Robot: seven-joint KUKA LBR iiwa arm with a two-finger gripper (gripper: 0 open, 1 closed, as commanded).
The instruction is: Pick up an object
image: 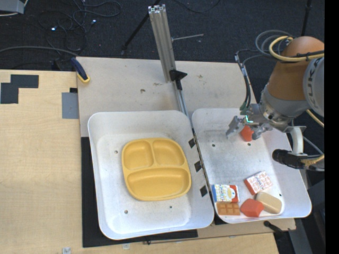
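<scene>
Above the right bin point(296, 192), near its far edge, I see the gripper point(246, 129) closed on a red block point(247, 133), lifted. Grip looks shallow; I think it could slip and drop toward the 5 items at the near edge.

tray point(157, 169) in left bin point(106, 142), blocks point(249, 194) (clustered) in right bin point(222, 152)
</scene>
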